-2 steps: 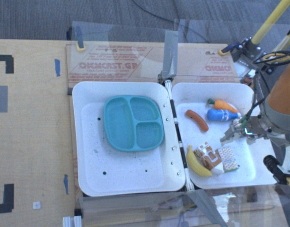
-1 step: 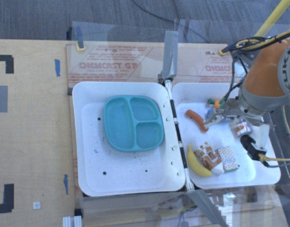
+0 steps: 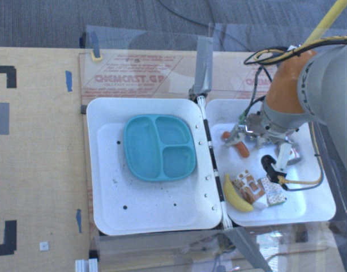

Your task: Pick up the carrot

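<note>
Near edge of right white plastic bin: 1 yellow banana lies along the bin's left wall. A brown-and-white printed packet touches it on the right. A white crumpled wrapper lies just beside that packet.

Mid bin: short orange carrot lies flat on the bin floor, tilted, apart from the banana. A small red-orange round piece sits near it, toward the left wall.

2-finger metal gripper hangs just above the carrot's far end. Contact: cannot tell. Gripper opening: cannot tell. The carrot is not seen held.

Left white plastic bin: 1 teal plastic plate with 3 compartments lies flat in the middle.

Farther back: grey arm with orange band reaches in from the right. Beyond the bins, a pale sheet with red lettering lies on the wooden bench.
</note>
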Controlling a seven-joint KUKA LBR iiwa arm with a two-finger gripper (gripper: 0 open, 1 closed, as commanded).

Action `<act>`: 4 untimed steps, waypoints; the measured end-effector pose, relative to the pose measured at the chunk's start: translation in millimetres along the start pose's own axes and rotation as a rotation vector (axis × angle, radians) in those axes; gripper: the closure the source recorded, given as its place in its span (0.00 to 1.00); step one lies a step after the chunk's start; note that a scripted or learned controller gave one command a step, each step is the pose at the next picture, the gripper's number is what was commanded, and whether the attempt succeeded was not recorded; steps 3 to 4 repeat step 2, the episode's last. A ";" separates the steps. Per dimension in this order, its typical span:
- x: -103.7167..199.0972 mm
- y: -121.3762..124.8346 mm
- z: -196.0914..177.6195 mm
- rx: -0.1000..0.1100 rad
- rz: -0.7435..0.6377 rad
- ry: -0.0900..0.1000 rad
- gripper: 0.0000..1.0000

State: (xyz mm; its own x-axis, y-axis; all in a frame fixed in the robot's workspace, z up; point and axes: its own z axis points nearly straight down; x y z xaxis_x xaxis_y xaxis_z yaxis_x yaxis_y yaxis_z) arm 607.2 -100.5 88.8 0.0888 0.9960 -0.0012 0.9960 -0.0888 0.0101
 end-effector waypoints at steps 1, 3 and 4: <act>0.0 1.4 -11.5 -0.004 0.001 0.002 1.00; 102.4 0.9 -150.0 0.007 -0.181 0.002 1.00; 102.4 0.9 -150.0 0.007 -0.181 0.002 1.00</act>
